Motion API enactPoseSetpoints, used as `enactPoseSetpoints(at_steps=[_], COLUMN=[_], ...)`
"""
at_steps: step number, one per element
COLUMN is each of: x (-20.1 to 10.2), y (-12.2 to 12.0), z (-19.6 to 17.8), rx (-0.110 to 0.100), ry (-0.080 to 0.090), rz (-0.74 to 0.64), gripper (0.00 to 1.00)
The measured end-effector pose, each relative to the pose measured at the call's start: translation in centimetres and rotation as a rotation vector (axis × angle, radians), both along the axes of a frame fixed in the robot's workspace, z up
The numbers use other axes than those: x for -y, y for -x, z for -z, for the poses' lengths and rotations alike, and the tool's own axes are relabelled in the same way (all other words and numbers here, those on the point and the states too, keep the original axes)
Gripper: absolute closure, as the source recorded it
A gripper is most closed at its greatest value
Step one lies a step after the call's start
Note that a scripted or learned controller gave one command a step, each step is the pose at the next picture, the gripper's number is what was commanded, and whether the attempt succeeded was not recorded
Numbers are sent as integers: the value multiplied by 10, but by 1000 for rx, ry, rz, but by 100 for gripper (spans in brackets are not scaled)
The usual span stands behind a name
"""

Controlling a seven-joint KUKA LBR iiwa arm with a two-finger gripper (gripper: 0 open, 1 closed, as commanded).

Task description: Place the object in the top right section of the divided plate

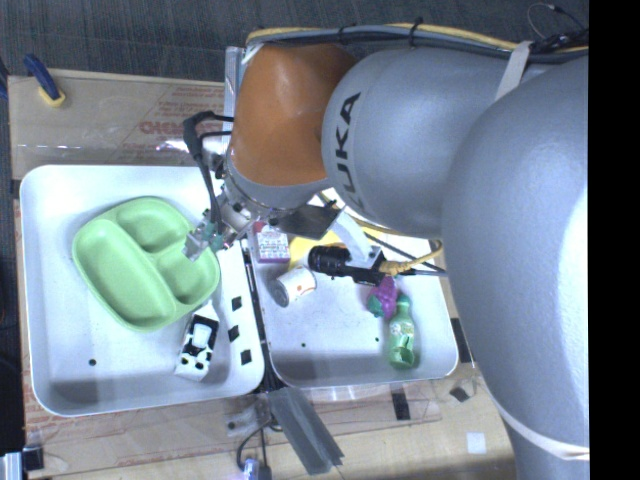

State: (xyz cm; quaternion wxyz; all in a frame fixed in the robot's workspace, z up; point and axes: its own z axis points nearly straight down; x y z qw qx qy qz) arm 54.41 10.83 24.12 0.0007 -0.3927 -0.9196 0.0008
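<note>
The green divided plate (140, 263) lies in the left bin (50, 368). My gripper (203, 240) hangs at the plate's right rim, beside its upper right section, under the orange band of the arm. Something small and pale shows at its tip, too blurred to name. A black-and-white object (197, 348) rests on the left bin's floor just below the plate.
The right bin (330, 363) holds a white cup (295, 286), a pink box (270, 243), a yellow piece (303, 251), a purple item (383, 296) and a green bottle (402, 336). The arm covers the right bin's upper part.
</note>
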Motion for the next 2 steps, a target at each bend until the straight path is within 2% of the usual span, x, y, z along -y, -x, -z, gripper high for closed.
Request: enactPoseSetpoints(at_steps=[1, 2], x=[-51, 17], y=[0, -20], z=[16, -36], rx=[-1, -2], ry=[1, 1], rz=[39, 150], gripper=[100, 100])
